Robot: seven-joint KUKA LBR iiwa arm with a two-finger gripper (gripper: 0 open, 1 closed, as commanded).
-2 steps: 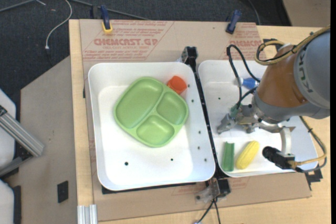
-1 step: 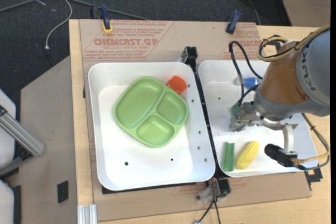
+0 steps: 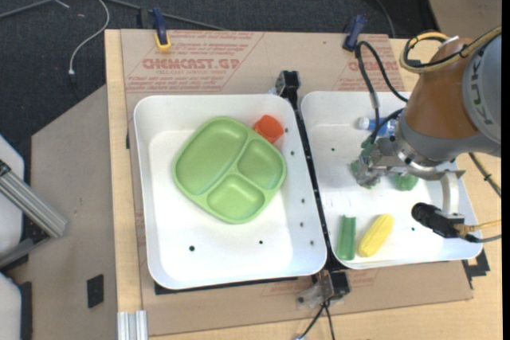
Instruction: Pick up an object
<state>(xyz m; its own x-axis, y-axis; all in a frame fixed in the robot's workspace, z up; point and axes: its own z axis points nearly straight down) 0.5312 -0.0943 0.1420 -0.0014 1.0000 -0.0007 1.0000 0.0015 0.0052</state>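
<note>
The two white bins (image 3: 159, 251) look like smooth plastic with a faint sheen. The green divided plate (image 3: 229, 169) is matt plastic — so, it seems, is the yellow corn cob (image 3: 375, 235). Beneath lies brown printed cardboard (image 3: 199, 60) — dull and papery. The arm's orange band (image 3: 437, 91) is glossy.

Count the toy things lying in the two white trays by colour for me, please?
Green: 3, the divided plate, the stick, and a piece partly hidden under the arm
Orange: 1, a small piece
Yellow: 1, the corn
Total: 5
</note>
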